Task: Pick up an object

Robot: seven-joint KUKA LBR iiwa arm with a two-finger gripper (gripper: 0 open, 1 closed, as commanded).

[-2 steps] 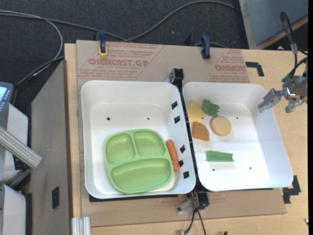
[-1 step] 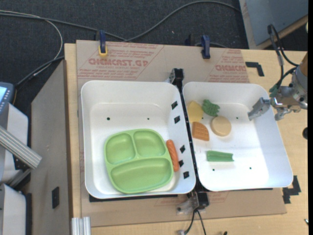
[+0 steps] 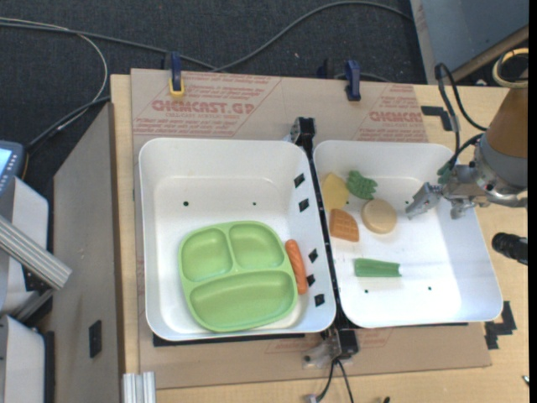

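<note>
Two white bins are sitting side by side, a left bin and a right bin. One green tray and one carrot are lying in the left. Five pieces are lying in the right: yellow block, green sprig, tan round, orange wedge, green strip.

Arm reaching from right, gripper empty.
</note>
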